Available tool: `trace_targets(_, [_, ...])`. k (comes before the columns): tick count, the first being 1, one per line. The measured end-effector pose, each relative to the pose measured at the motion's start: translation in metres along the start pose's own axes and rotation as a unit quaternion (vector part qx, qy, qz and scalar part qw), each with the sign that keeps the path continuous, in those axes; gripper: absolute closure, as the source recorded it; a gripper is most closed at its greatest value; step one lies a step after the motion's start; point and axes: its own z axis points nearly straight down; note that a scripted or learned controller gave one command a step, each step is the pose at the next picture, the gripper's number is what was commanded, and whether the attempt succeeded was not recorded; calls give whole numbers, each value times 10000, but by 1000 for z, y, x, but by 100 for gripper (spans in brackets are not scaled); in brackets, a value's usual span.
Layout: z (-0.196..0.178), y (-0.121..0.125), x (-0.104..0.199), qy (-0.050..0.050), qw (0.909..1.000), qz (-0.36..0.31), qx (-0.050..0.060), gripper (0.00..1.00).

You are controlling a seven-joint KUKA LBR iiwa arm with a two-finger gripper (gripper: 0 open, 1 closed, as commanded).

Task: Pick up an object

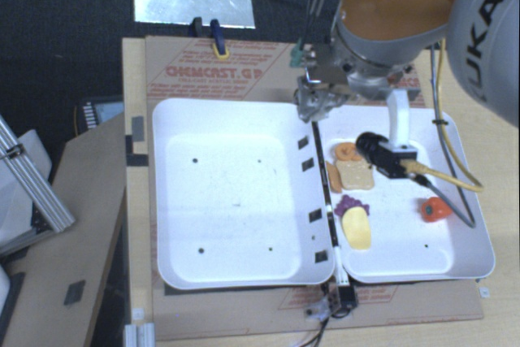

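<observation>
Camera view: the end effector point(315, 106) hangs over the far end of the divider between the bins; I cannot tell its state. Objects cluster in the right bin point(463, 252) by the divider; the cracker point(355, 174) lies nearest, toward the counter's near edge.

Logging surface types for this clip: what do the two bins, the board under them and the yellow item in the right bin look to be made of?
Left bin and right bin: seemingly moulded white plastic, smooth, with rounded rims. Board: looks like brown cardboard, matte, with red print. Yellow item: probably glossy plastic toy food, judging by its even colour and soft sheen; it is too small to be sure.
</observation>
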Motion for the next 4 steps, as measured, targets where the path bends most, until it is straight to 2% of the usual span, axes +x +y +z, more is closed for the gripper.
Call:
trace_targets(1, [8,-64,-2,4,10000,5,-2,100])
trace_targets(2, [-57,-61,14,15,10000,5,-48,100])
trace_targets(3, [-149,-62,20,20,10000,9,-65,100])
trace_targets(4, [-89,-62,98,0,10000,-22,16,100])
